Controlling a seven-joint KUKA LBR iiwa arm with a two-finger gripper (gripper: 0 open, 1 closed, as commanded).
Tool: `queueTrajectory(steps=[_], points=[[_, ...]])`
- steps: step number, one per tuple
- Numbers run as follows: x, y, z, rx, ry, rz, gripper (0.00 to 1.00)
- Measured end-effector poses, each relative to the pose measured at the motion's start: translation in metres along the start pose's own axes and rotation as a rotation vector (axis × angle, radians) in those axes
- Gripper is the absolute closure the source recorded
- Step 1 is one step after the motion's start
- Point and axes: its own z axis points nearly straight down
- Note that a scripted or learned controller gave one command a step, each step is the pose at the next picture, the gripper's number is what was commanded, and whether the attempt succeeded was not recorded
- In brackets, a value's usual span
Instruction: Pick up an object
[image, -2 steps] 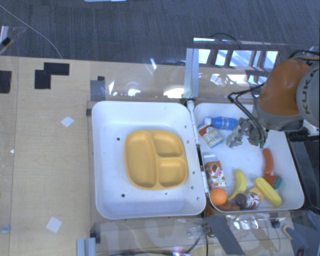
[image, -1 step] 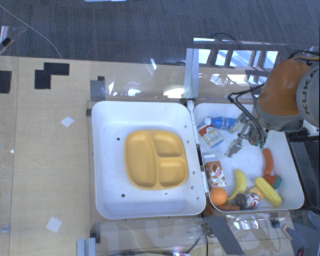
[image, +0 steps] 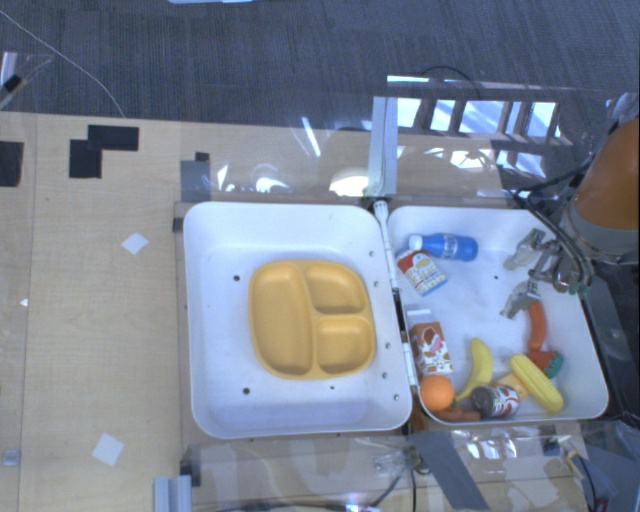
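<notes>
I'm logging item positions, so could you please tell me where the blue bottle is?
The blue bottle lies on its side in the right bin, near its far edge, just above a small red-and-white carton.

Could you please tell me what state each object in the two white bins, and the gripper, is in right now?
Yellow sectioned plastic tray: upright, nothing in it, in the left bin.
Blue and white bottle: lying on its side.
Yellow banana: lying flat.
Orange round fruit: resting at the bin's near wall.
Yellow corn cob: lying flat.
Two-finger metal gripper: open, holding nothing, above the right bin.
</notes>
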Motion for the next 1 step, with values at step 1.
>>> queueTrajectory(steps=[1], points=[[-0.0535,0.023,0.0343,0.001,0.013,0.15,0.0]])
